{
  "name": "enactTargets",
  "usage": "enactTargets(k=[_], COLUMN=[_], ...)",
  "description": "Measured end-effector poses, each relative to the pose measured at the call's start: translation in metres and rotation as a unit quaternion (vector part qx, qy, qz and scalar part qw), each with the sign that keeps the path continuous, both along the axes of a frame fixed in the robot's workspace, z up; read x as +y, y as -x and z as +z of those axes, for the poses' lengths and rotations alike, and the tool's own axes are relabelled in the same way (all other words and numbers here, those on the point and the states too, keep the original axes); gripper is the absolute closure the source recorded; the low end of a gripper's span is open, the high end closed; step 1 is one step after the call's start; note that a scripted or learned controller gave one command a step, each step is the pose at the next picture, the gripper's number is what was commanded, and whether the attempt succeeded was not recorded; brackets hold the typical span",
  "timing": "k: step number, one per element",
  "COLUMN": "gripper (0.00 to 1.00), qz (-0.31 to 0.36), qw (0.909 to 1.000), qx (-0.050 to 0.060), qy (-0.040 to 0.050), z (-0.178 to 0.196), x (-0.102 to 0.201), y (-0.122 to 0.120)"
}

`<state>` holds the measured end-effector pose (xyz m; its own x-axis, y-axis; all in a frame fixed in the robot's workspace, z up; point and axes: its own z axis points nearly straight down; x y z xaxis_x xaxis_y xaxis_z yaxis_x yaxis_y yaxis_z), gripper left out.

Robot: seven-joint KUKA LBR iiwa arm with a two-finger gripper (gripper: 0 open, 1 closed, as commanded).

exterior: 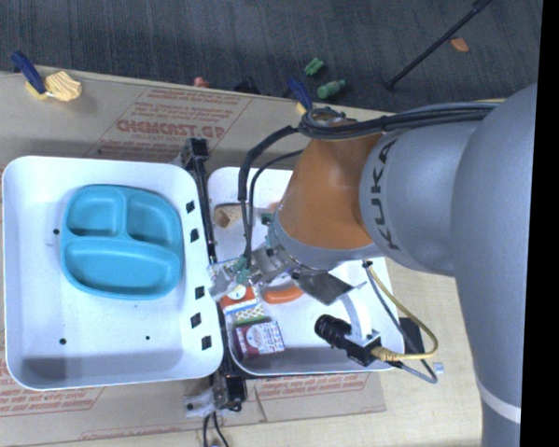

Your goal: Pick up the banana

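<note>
Even overhead light, fairly bright; soft shadows pool inside the left bin (slight grain, edges a little soft).

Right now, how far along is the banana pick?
Done: the arm has reached down into the right bin, its wrist low over the clutter near the divider. In hand: nothing I can confirm; the gripper sits among small packets and an orange item, and no banana is recognisable. Left: grasp and lift. The left bin holds a blue divided tray.
</note>
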<state>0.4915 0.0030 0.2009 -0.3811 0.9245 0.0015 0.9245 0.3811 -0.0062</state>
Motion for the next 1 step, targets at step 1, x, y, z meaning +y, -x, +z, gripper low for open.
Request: enactTargets(k=[1], gripper=[1.0], qz=[0.086], qw=[0.9963], qx=[-0.002], qy=[-0.0006], z=[-0.0096], x=[0.0702], y=[-0.0446])
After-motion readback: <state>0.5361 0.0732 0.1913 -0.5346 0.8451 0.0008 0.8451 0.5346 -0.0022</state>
